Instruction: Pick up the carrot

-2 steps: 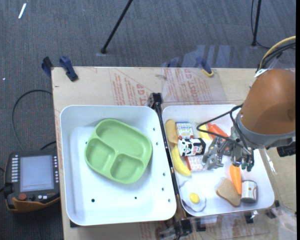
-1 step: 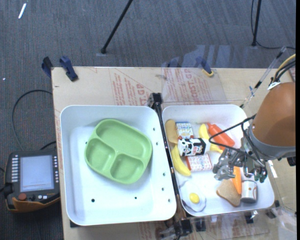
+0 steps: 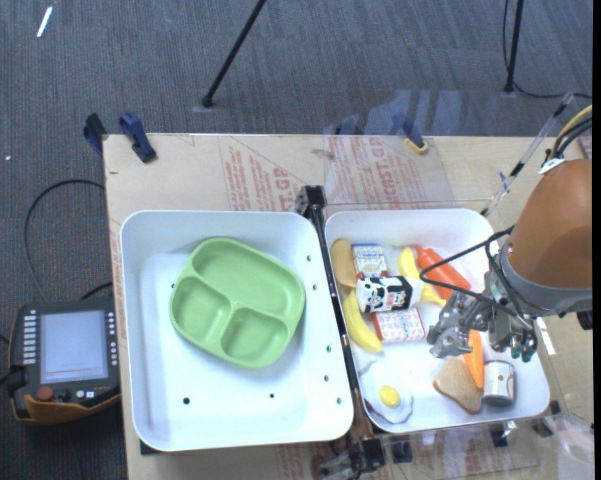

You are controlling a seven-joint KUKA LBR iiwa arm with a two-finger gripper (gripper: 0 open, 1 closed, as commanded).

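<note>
Jaws down over the carrot, beside the toast; whether they're clamped, I can't tell. Grasp step: next, a lift to test.

The gripper hangs over the right bin. The carrot lies just right of the jaws, touching the toast below them; a can stands beside.

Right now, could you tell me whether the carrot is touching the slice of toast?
Touching: the camera view shows the carrot lying against the toast's upper right edge, no gap.
</note>
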